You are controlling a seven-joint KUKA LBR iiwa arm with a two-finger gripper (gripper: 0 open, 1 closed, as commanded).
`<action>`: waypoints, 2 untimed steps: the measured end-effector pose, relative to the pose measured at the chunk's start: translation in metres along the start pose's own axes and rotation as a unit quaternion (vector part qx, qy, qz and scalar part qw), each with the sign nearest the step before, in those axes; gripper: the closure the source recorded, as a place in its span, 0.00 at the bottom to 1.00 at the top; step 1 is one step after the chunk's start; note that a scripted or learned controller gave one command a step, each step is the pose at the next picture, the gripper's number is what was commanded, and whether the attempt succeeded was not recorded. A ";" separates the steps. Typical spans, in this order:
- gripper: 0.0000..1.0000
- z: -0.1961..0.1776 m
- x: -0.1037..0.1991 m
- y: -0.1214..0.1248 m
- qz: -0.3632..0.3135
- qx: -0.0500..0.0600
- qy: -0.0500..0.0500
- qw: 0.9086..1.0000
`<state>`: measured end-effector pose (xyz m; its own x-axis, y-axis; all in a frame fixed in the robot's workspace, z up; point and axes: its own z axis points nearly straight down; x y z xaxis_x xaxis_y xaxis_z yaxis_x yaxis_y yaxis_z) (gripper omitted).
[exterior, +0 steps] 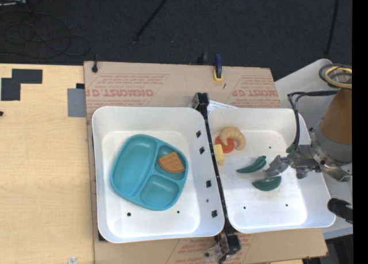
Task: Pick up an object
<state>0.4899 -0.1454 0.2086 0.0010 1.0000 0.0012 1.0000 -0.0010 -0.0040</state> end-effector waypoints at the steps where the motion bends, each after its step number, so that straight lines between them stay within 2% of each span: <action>1: 0.00 0.127 0.018 0.008 -0.001 -0.001 -0.001 1.000; 2: 0.00 0.121 -0.003 0.051 0.000 -0.002 -0.001 1.000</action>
<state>0.5407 -0.1483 0.0878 0.0004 1.0000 -0.0008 1.0000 -0.0004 0.0007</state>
